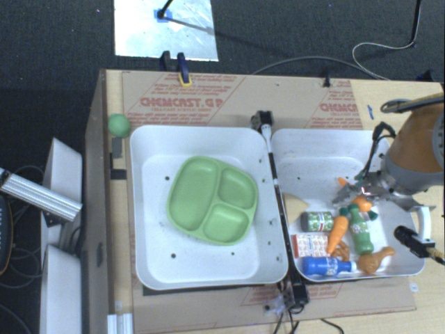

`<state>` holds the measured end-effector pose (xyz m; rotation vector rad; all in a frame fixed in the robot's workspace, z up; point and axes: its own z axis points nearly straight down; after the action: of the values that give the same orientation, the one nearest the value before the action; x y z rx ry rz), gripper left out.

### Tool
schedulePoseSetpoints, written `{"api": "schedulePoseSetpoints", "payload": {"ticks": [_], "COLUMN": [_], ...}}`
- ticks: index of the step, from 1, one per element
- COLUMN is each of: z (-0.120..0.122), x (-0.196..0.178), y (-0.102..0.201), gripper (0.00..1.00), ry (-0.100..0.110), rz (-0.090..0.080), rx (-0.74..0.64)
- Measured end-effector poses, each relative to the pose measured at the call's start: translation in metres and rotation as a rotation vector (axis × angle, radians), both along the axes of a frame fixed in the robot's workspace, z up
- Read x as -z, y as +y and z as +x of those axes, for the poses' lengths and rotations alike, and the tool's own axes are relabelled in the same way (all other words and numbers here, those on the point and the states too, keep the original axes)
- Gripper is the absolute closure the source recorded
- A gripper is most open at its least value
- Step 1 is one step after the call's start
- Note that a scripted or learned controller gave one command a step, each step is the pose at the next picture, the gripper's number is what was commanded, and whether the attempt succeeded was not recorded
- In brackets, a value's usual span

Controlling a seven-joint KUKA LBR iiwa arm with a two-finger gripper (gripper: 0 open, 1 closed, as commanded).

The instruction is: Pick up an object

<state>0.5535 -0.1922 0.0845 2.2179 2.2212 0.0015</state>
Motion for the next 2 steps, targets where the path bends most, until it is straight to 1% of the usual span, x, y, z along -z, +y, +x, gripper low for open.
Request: {"api": "schedulePoseSetpoints", "payload": {"ticks": [1, 2], "z": [0.001, -0.031], "x": [-0.011, -0.121], "y": [0.0, 0.081], "gripper": [1.0, 1.0], "ry": [-0.002, -0.002], "rz": [0.0, 0.001], "rx": [-0.001, -0.003]}}
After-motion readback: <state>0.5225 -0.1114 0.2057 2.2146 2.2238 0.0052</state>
